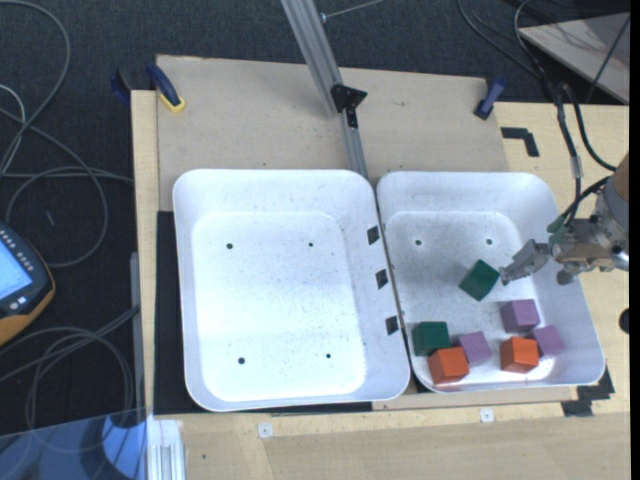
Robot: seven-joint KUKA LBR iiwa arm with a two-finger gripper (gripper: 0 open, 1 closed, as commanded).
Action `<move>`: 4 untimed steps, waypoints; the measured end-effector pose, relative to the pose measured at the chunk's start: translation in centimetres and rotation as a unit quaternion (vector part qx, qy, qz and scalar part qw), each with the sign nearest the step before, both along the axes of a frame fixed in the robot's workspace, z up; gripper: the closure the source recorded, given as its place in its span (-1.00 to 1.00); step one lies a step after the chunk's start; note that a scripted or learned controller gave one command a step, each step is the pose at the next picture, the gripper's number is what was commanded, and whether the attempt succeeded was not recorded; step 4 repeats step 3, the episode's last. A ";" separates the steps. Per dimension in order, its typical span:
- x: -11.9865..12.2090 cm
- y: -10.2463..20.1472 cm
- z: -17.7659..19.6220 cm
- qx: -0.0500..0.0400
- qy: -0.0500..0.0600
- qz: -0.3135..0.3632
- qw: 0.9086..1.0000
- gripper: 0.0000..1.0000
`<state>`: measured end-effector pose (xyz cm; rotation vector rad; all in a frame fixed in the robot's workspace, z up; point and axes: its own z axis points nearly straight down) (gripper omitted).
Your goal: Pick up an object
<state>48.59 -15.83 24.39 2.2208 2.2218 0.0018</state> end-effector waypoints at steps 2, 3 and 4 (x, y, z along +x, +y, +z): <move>13.5 -1.1 -14.9 0.000 0.002 0.002 1.000 -1.00; 5.8 -4.4 -0.2 -0.002 -0.004 -0.001 1.000 -1.00; 5.8 -4.4 -0.2 -0.002 -0.004 -0.001 1.000 -1.00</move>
